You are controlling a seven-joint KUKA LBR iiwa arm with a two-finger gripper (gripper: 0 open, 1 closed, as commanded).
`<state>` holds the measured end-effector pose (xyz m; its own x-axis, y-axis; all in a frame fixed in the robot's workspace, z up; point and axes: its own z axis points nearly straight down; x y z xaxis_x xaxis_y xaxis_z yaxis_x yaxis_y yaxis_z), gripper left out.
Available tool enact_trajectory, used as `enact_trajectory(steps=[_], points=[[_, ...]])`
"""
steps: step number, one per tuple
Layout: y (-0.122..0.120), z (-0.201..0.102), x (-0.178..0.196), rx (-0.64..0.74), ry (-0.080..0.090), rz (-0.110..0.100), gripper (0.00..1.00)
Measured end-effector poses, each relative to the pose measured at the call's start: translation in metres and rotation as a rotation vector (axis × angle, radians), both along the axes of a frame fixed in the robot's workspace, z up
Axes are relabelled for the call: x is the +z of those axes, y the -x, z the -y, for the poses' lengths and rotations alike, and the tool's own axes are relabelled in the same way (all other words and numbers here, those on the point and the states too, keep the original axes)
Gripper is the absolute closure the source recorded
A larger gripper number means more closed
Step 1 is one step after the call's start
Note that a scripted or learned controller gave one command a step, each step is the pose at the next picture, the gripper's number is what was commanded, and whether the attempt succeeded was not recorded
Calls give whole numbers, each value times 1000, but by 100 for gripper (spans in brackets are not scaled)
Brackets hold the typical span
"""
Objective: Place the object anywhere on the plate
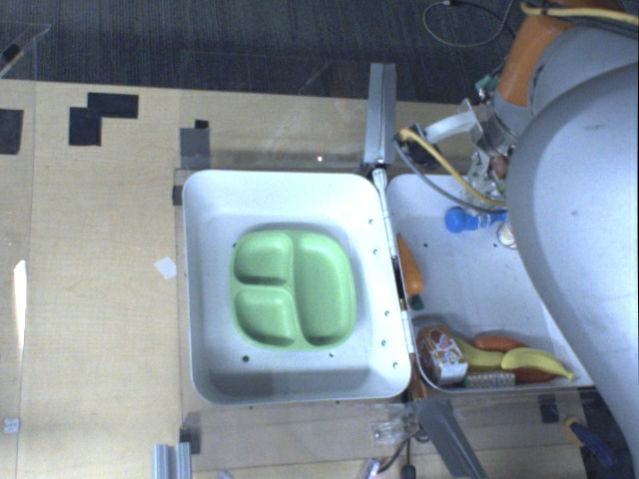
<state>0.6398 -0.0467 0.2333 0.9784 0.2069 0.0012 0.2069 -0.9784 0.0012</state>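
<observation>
Blue object [461,220] lies in the right bin [449,267], far end, just beside the gripper [487,173]. Plate [295,287] waits in the left bin [210,267]. Best approach: descend squarely, grip firmly, then lift clear of the divider.

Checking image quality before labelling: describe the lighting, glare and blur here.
Camera view: soft, even light; the left bin looks bright, nearly washed out, with a faint shadow around the green plate; the arm is a close, blurred grey mass; small items in the right bin look soft.
</observation>
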Motion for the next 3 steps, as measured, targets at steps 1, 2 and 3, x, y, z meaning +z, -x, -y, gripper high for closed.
enact_trajectory(steps=[1,2,3], points=[[44,-86,-41,193,-2,-2,100],[100,-122,-36,536,-2,-2,100],[90,-237,-12,942,-1,0,100]])
